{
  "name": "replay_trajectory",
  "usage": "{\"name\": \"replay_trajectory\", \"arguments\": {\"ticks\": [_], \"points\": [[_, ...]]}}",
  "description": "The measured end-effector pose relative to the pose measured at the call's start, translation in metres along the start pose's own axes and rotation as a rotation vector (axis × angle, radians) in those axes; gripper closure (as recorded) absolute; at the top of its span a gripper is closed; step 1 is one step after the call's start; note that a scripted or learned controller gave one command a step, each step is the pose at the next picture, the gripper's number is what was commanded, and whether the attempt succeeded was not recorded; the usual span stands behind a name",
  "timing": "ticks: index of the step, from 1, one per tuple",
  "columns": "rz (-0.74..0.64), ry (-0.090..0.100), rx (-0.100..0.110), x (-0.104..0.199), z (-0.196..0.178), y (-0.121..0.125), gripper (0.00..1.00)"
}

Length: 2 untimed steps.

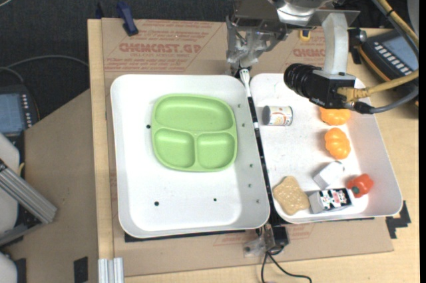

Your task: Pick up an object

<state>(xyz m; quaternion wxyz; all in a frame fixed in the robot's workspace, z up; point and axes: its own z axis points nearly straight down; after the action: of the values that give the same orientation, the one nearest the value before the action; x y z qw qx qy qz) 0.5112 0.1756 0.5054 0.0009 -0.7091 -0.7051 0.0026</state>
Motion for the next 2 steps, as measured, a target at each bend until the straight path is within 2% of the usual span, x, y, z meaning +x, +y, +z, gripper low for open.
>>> {"name": "replay_trajectory", "arguments": {"ticks": [1, 2], "points": [[-0.011, 0.002, -0.001, 0.043, 0.010, -0.034, 1.00], [-0.007, 0.001, -0.001, 0.049, 0.034, -0.032, 1.00]]}}
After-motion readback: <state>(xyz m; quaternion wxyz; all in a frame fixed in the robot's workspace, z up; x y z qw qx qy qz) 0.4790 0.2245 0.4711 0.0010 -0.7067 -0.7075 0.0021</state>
